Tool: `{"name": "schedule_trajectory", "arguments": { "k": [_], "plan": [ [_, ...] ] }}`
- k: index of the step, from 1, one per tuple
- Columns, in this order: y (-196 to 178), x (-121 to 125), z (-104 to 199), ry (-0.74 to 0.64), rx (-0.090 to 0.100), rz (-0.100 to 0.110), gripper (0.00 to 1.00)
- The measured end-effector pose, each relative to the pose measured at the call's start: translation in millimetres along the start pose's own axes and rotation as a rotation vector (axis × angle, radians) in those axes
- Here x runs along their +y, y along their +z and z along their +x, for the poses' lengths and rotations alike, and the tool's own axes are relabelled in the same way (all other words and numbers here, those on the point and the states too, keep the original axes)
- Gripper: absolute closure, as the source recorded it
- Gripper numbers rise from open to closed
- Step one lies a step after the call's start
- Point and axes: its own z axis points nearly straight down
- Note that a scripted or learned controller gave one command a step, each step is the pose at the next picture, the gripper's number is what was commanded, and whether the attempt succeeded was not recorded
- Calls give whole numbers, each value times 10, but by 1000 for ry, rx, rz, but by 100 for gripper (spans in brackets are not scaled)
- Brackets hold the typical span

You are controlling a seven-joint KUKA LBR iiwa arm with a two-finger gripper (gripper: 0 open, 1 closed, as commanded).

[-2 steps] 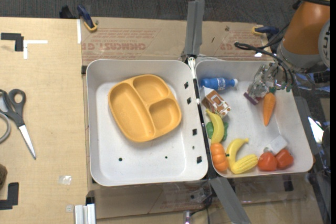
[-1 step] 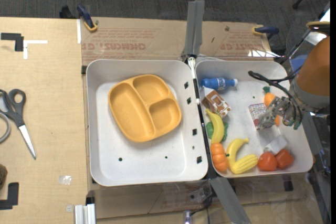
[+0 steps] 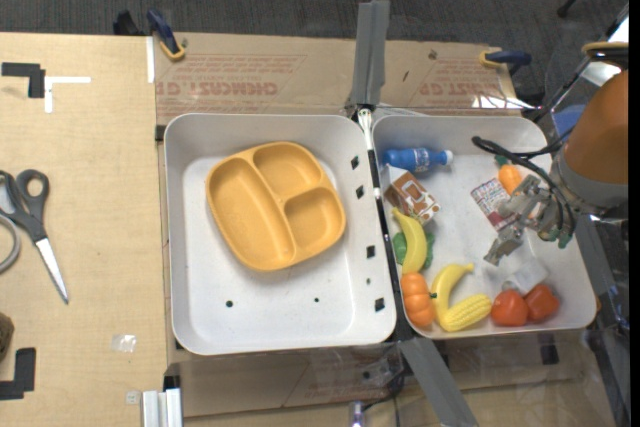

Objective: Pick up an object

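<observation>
The right bin (image 3: 470,140) holds several toy foods. A blue bottle (image 3: 417,157) lies at the back, with a brown and white packet (image 3: 413,197) just in front of it. A green pepper (image 3: 412,248), an orange piece (image 3: 416,300), a yellow banana (image 3: 449,279) and a yellow corn cob (image 3: 466,313) lie along the left and front. Two red tomatoes (image 3: 509,308) (image 3: 543,301) sit at the front right. My gripper (image 3: 510,235) hangs over the bin's right half, beside a red and white packet (image 3: 487,198) and an orange ball (image 3: 511,178).
The left bin (image 3: 190,315) carries a yellow divided plate (image 3: 277,205). Scissors (image 3: 36,227) lie on the wooden bench at far left. A blue clamp (image 3: 165,33) grips the cardboard behind the bins. The arm's orange band (image 3: 608,130) stands over the right bin's far right corner.
</observation>
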Motion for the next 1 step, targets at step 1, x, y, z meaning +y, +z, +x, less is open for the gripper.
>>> {"name": "schedule_trajectory", "arguments": {
  "k": [1],
  "plan": [
    [4, 490, -371, 50, -3, 0, 0]
  ]
}}
